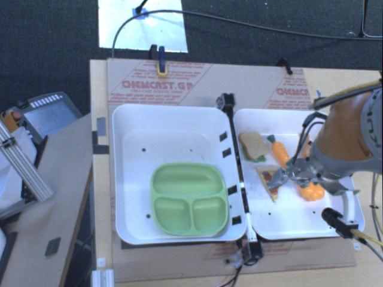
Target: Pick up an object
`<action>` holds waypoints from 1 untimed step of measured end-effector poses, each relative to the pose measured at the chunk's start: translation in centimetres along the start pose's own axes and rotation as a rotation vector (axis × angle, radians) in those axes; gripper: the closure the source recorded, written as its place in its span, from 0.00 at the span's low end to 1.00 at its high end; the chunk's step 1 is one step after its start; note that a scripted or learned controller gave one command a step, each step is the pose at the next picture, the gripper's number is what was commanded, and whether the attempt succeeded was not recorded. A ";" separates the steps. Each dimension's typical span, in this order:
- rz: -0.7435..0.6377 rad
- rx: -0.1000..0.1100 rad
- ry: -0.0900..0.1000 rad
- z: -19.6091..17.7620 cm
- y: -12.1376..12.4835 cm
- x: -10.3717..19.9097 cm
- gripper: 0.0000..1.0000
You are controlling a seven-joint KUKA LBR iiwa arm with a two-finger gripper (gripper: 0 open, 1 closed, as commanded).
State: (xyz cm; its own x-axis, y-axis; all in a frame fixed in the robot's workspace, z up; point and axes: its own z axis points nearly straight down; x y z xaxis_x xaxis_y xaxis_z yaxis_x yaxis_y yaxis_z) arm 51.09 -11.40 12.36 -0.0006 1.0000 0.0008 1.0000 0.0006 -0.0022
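Note:
The right bin holds several toy foods: a sandwich, a carrot, a pizza slice and an orange piece. My gripper hangs low in that bin, its fingertips right at the pizza slice's right edge, with the orange piece just to its right. The arm's orange band rises above it on the right. The sandwich and carrot lie up and to the left of the fingers, apart from them.
The left bin holds a green three-part tray near its front. A black divider runs between the bins. Cardboard lies under both bins. A grey table with a device stands at the left.

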 end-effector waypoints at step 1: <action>0.000 0.000 0.000 4.1 0.0 0.0 0.00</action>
State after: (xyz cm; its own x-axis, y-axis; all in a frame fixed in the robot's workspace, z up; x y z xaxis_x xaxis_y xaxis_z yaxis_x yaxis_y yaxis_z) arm 51.10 -11.36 8.24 -0.0009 1.0000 0.0012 1.0000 0.0009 -0.0022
